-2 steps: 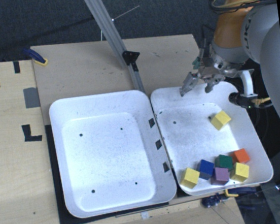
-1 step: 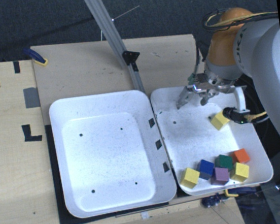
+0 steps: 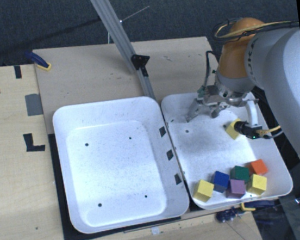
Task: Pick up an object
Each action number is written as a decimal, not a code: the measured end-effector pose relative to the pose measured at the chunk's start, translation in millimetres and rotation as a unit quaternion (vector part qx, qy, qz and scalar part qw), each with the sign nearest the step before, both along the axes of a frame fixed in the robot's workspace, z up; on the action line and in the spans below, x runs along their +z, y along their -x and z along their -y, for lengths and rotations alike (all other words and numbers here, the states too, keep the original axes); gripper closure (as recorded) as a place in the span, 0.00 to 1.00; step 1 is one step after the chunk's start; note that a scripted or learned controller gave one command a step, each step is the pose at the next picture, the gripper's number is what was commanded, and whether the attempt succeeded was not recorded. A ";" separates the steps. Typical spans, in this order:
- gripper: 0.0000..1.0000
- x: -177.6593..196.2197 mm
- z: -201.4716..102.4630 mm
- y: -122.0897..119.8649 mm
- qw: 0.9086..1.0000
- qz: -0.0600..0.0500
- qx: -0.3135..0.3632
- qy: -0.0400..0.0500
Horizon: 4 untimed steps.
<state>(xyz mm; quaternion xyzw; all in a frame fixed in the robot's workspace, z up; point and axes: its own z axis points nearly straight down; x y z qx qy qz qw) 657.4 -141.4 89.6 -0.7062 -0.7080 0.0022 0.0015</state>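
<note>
Blocks (image 3: 232, 181) clustered, arm (image 3: 274, 67) bent above right bin (image 3: 196, 138)

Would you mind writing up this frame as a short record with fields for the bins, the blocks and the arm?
left bin: white, shallow
right bin: white, holds all the blocks
block cluster: yellow block, blue block, purple block, green block, orange block, second yellow block, at the near edge
lone block: yellow piece, apart from the cluster
gripper: above the right bin's far end, nothing visibly held
fingers: cannot tell
</note>
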 end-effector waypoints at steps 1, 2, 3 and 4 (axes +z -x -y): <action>1.00 12.1 -0.6 -1.1 1.000 0.001 0.001 0.000; 1.00 55.0 2.0 -2.2 1.000 0.004 -0.001 0.000; 1.00 118.1 6.8 -3.2 1.000 0.006 -0.001 0.000; 1.00 171.8 6.5 -4.5 1.000 0.006 0.000 0.000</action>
